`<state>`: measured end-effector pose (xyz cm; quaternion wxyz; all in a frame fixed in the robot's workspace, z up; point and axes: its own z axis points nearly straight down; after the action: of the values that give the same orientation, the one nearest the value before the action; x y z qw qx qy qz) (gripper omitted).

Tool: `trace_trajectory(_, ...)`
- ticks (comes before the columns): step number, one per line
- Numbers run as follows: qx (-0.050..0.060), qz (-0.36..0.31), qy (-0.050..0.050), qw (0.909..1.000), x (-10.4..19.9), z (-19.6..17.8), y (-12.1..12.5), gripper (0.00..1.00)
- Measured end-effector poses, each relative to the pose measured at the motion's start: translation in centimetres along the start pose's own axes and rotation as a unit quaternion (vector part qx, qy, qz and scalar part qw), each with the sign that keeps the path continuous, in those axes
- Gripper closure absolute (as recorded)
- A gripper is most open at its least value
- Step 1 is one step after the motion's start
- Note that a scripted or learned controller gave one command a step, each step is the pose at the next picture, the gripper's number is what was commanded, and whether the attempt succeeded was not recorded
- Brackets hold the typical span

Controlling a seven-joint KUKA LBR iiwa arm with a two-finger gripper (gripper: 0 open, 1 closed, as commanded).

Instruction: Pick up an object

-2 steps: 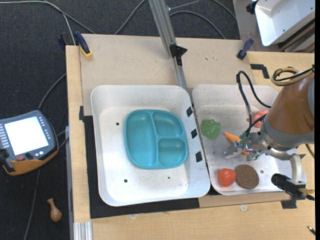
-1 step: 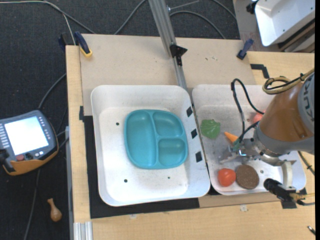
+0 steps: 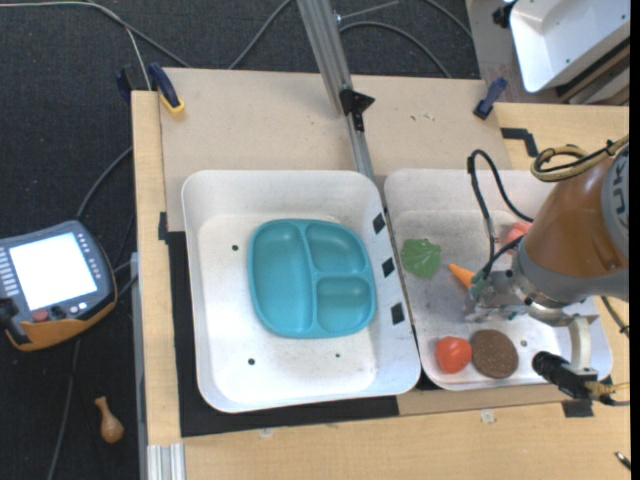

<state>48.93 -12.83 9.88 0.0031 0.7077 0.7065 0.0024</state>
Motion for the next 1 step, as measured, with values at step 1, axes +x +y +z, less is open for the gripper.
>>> trace_trajectory(1,0.001,-0.002,0.000,1.0000,0.57,-5.28,1.10,1.00)
